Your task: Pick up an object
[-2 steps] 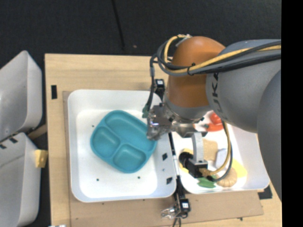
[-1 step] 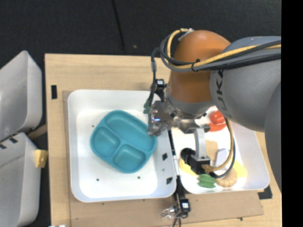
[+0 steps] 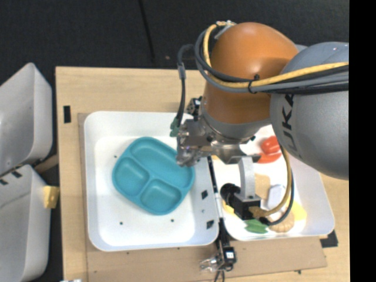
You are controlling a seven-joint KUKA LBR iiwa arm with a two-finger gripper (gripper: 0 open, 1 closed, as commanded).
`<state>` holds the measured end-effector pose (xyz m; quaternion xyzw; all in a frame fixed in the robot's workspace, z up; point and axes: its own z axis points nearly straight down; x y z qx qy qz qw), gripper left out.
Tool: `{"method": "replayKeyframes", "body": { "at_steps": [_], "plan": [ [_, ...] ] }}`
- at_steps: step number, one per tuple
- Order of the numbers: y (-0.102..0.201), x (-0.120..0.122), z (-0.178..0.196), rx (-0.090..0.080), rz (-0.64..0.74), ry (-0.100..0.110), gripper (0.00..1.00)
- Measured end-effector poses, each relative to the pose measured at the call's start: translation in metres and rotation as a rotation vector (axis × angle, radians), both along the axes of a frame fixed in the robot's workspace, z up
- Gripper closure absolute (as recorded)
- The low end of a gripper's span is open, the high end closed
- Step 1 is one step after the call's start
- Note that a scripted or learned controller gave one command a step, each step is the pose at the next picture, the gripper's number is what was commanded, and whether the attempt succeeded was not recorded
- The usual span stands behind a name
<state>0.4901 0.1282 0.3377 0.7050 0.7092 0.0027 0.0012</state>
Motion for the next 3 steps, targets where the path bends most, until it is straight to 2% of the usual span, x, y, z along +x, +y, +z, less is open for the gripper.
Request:
{"method": "replayKeyframes", "body": {
  "at_steps": [2,3],
  "plan": [
    [-0.005,0.0,0.016,-0.003,0.002,0.005,1.0],
    [-0.009,0.0,-0.019,-0.004,-0.006,0.009,1.0]
  ]
}}
